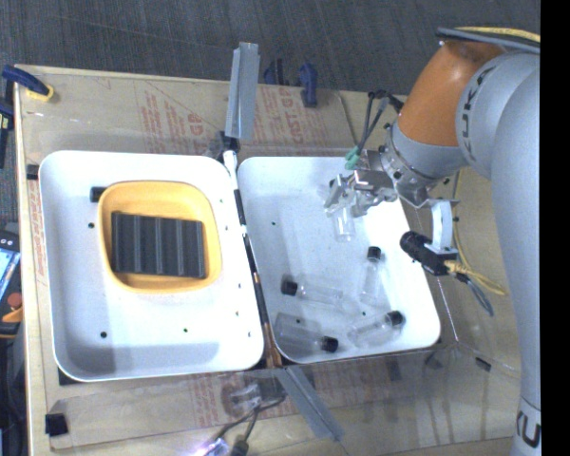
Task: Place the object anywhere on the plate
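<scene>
Over the right bin (413,255) the gripper (347,205) hangs low near the far wall, and a clear vial (344,224) sits upright between its fingertips, so it looks clamped on that one. More vials (clear, with black caps) lie scattered toward the near edge (315,293). The yellow plate (161,198), with its dark ribbed insert, rests in the left bin (76,331).
</scene>
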### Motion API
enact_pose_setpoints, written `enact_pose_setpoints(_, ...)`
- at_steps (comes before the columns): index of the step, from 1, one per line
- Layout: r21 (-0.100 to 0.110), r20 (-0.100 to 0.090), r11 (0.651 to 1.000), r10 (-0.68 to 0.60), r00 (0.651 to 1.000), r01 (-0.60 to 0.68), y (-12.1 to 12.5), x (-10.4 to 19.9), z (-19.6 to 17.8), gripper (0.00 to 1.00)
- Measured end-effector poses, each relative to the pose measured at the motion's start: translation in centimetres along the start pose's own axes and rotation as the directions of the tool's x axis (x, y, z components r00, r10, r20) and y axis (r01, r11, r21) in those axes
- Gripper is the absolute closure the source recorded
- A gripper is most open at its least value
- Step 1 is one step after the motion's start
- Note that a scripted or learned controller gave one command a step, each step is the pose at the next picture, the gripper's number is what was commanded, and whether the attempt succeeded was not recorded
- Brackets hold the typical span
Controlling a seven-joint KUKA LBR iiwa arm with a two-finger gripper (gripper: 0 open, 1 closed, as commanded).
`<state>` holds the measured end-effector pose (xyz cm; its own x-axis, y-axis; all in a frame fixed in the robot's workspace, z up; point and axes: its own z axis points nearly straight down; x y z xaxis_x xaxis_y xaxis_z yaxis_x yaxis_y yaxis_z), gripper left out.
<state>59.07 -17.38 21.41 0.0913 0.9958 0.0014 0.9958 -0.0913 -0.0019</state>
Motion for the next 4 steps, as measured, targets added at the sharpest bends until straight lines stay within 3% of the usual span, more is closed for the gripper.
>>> enact_pose_setpoints(1,0.004,0.000,0.997,-0.076,0.997,0.076,-2.4,5.8,0.5,1.00)
enact_pose_setpoints(2,0.000,0.002,0.968,-0.251,0.968,0.251,0.6,10.5,2.3,1.00)
enact_pose_setpoints(3,0.005,0.000,0.889,-0.458,0.889,0.458,-0.7,17.0,2.4,1.00)
enact_pose_setpoints(4,0.005,0.000,0.889,-0.457,0.889,0.457,-0.7,16.9,2.4,0.00)
